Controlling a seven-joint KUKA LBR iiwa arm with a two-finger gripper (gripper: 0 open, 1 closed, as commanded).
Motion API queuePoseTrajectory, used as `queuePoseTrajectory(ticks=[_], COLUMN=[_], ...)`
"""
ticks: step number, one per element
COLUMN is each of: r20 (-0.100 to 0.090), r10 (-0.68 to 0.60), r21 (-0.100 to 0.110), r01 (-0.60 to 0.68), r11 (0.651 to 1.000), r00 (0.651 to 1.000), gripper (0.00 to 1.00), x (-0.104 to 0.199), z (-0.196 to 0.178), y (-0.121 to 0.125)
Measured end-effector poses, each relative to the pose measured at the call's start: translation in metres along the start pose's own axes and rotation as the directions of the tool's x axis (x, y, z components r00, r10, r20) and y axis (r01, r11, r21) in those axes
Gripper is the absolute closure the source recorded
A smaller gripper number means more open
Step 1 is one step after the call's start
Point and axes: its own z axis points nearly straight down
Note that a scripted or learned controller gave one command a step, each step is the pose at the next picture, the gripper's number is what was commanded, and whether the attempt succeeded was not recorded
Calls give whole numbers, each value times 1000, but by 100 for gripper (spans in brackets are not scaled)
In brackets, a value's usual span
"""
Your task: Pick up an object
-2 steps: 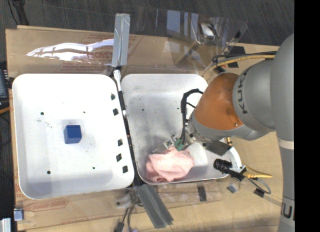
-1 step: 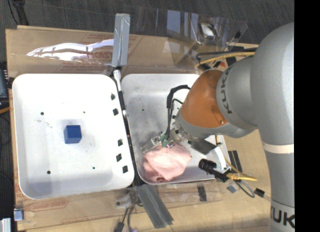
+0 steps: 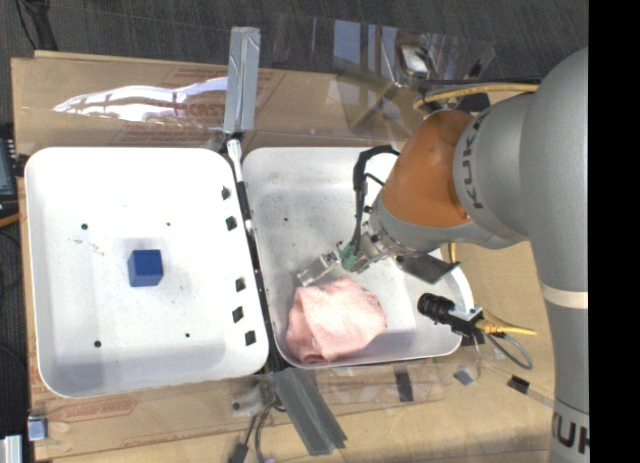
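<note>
Pink cloth (image 3: 336, 321) is the obvious thing to go for, and it sits just below the gripper (image 3: 328, 266), bunched up in the near part of the right bin (image 3: 300, 176). We're hanging right over its upper edge, and honestly we can't tell if the fingers are spread or pressed together; the tip is a small grey-green blur from this angle. Nothing visibly sits between them, so we wouldn't call it a grab yet.

For doing this step well, our take: come down a touch further toward the middle of the cloth instead of its top edge, so the fingers land on a thick fold and not on thin fabric against the bin floor. Soft stuff like this probably squashes and slips, so a deep pinch on a raised wrinkle looks like the safer bet. Go straight down, close, then lift slowly and check that the cloth comes with us.

The blue cube (image 3: 146, 266) is way off past the fingers in the left bin (image 3: 60, 181), well apart from us, so we'd ignore it. One thing to watch is the bin's near wall, just beyond the cloth.
</note>
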Motion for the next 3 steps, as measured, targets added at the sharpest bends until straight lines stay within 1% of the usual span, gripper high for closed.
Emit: queuePoseTrajectory(ticks=[1,2,3], r20=[-1,-1,-1], r10=[22,17,17], r21=[1,2,1], r01=[-22,-17,-17], r11=[1000,1000,1000], r00=[1000,1000,1000], gripper=[0,100,0], x=[22,22,21], z=[33,24,24], y=[-18,-17,-17])
